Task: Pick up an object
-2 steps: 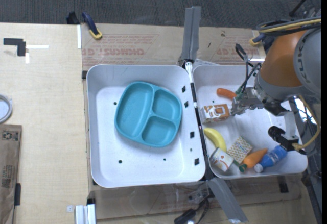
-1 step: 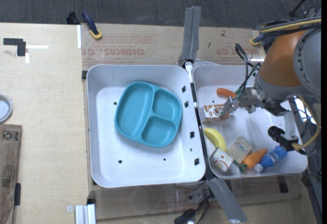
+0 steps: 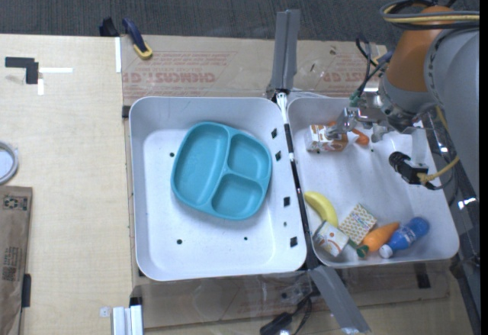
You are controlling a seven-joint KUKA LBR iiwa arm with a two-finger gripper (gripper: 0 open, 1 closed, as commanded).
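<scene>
A divided plate point(image 3: 222, 170) lies in the left bin point(image 3: 145, 196); a banana point(image 3: 322, 207) in the right.

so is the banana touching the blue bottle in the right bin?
Apart. The camera view shows the banana by the bin's left wall and the blue bottle near the right, with the carrot between them.

Blue sectioned plate point(image 3: 222, 171) in the left white bin point(image 3: 145, 196); tape roll point(image 3: 6, 164) at the bench's left edge.
</scene>
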